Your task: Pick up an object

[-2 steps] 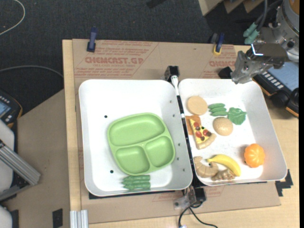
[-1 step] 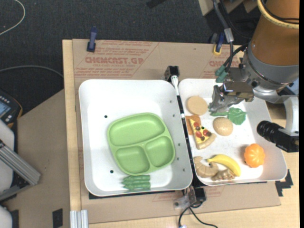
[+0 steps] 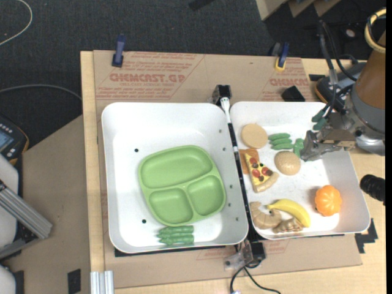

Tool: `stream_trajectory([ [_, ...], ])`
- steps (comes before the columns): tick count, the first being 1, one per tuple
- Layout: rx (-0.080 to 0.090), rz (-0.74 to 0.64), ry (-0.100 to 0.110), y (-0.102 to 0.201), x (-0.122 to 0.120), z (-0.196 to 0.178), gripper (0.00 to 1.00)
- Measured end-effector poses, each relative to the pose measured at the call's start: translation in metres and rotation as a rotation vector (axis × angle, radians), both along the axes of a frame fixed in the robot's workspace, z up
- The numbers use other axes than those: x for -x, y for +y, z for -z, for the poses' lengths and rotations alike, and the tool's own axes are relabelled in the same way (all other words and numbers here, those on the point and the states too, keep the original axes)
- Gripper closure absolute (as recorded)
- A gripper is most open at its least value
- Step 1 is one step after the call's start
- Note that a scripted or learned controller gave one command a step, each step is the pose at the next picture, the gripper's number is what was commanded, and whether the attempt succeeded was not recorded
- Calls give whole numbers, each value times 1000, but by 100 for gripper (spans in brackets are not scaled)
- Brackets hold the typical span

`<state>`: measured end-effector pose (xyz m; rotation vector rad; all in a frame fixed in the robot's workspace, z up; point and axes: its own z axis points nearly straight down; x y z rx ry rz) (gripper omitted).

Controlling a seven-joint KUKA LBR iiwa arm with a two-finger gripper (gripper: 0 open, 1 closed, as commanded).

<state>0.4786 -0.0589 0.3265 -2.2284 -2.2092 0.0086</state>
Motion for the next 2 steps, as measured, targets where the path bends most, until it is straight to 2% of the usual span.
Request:
stream_trajectory([
  [1, -3, -10, 4, 41, 1, 105, 100],
  [2, -4, -15, -1, 102, 0, 115, 100],
])
